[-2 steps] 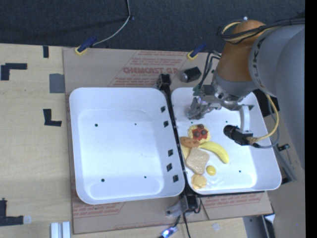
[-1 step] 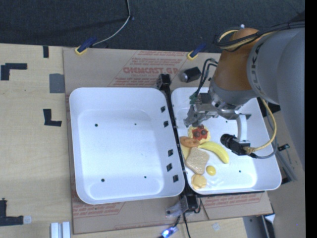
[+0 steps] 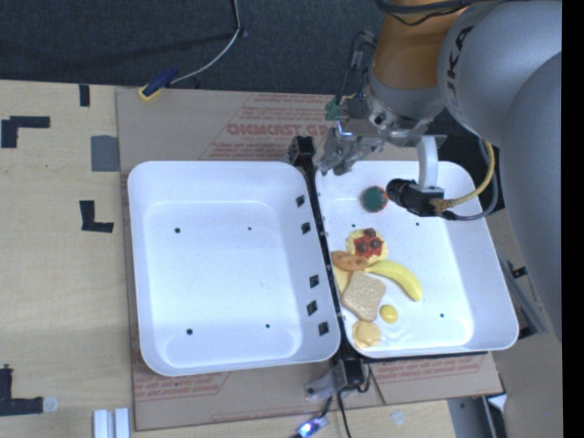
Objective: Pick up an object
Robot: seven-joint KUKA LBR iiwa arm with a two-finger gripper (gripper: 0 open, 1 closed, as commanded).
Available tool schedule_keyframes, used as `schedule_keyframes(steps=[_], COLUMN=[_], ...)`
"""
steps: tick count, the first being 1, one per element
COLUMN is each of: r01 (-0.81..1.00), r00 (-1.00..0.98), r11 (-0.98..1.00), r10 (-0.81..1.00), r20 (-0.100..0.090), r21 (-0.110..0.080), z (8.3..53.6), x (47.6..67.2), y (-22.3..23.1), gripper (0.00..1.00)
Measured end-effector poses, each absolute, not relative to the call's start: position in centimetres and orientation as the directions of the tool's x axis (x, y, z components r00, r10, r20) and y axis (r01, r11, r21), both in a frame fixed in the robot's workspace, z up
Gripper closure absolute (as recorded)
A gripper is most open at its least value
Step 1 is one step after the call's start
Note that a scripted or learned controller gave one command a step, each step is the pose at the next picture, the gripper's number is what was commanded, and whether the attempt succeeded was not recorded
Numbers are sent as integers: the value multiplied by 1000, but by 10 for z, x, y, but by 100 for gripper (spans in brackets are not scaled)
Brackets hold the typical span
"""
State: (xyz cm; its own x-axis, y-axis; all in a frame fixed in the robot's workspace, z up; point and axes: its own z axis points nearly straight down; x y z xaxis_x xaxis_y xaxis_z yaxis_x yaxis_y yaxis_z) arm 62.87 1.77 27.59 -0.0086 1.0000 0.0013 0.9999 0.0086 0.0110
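My gripper hangs over the far left corner of the right bin, close to the divider between the two bins. A small dark green ball lies just to its right and nearer the camera. Further toward the front sits a cluster of toy food: a yellow piece topped with red, an orange-brown piece, a banana, a slice of bread, a small yellow lump and a pale yellow piece. I see nothing hanging from the gripper.
The left bin stands beside the right one, the two meeting at a rim with black clips. Both rest on a cardboard sheet. A black cable fitting on the arm hangs over the right bin's far side.
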Motion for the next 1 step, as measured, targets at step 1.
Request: schedule_keyframes(steps=[1], r01=[1000], r00=[-7], r11=[7], r10=[1000], r20=[2], r21=[9], z=[361], x=[629], y=[56], gripper=[100])
